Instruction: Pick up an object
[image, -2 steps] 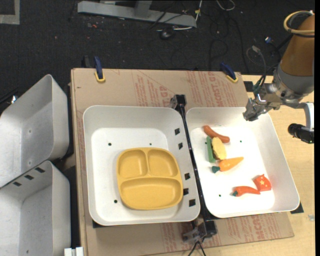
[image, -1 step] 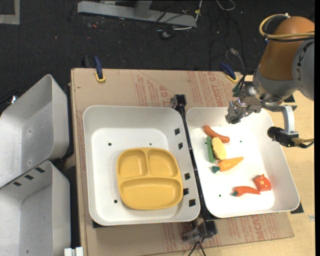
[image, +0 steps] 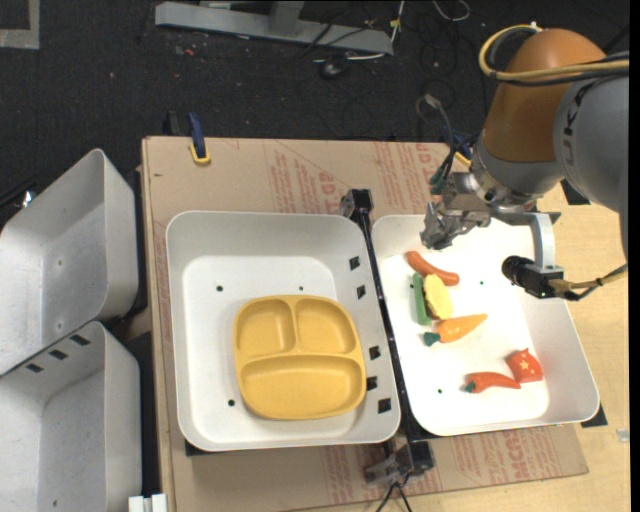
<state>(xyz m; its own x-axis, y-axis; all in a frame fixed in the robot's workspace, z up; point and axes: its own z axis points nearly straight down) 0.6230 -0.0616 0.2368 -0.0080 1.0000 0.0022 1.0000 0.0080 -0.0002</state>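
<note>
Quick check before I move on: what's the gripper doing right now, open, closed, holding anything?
Gripper: poised over the far end of the right bin, open or closed cannot be told; nothing visible between its fingers.

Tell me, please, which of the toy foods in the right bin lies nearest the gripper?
The orange-red chili at the top of the cluster, just below the gripper. The corn, carrot and two red pieces lie farther down.

The arm (image: 585, 110) is reaching in from the right of the camera view, its grey link and orange band occupying the upper right corner. The wrist is angling downward and to the left. The hand (image: 440, 232) is hanging at the wrist's lower end, pointing downward. Its finger state is not resolvable at this viewing angle.
</note>
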